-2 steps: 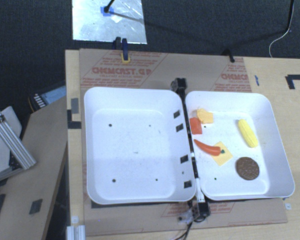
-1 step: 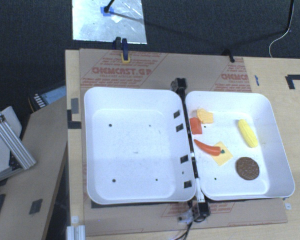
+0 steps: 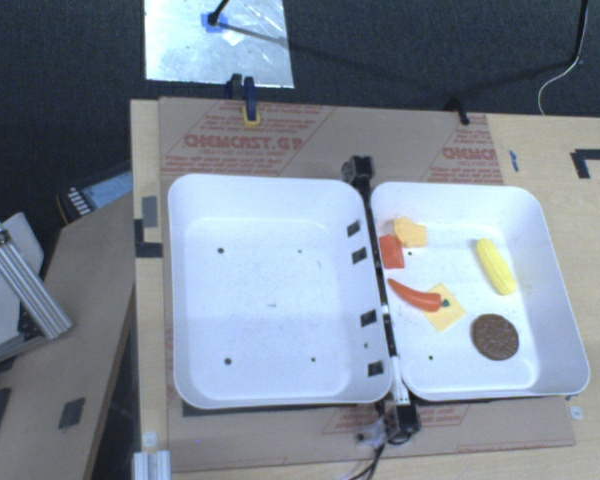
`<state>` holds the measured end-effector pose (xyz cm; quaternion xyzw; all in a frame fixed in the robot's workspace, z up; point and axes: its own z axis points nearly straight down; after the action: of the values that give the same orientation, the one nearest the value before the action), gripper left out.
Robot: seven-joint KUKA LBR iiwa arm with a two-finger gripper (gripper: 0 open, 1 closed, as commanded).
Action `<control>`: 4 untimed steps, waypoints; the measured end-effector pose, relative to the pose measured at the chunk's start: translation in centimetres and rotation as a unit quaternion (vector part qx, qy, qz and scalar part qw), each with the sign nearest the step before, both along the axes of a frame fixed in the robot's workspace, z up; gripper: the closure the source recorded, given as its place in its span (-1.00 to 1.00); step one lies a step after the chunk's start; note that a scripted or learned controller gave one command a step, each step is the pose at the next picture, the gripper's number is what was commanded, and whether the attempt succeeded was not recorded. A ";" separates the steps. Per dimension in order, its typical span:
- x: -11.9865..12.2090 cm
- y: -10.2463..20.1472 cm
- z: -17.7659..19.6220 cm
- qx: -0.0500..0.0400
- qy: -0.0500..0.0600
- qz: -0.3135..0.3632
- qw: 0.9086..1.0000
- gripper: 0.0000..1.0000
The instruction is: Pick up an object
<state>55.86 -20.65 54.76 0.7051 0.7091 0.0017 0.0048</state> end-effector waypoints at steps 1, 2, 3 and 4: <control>0.0 0.0 1.1 -0.001 -0.002 0.002 1.000 1.00; 0.1 0.0 2.3 -0.002 -0.004 0.003 1.000 1.00; 6.6 0.2 -13.9 0.004 0.010 0.001 1.000 1.00; 1.0 0.0 -14.5 0.002 0.005 -0.003 1.000 1.00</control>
<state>56.89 -20.66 40.27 0.7071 0.7071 -0.0001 -0.0002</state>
